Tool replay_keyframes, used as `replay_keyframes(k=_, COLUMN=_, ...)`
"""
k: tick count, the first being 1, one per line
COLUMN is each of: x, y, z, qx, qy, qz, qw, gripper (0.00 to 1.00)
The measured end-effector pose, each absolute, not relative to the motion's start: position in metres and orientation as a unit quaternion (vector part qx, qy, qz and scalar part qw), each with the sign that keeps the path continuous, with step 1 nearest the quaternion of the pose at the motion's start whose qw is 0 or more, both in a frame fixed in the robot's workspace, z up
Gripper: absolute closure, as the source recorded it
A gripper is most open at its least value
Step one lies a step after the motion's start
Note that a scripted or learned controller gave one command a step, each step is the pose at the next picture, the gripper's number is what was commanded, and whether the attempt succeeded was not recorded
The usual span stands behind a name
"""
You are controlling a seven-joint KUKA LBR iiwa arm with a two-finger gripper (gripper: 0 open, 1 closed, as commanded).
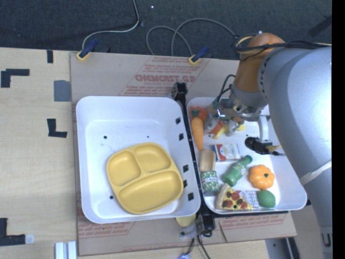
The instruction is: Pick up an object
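The hand sits low over the right bin's crowded far end; whether it grips anything I cannot tell. The left bin has open floor around a yellow tray.

Hand over right bin — toys

Light wood tabletop with black tape marks, cardboard sheet clamped on it, dark carpet floor beyond.
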State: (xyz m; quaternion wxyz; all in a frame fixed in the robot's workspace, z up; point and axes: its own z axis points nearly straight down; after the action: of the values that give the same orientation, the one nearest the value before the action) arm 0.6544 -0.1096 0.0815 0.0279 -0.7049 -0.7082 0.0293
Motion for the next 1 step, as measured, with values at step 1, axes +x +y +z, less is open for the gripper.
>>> replay_keyframes(k=1, x=0.6548, y=-0.1073, z=0.0889, qx=-0.706, qy=-0.707, qz=0.0264, qw=0.025, gripper=1.0)
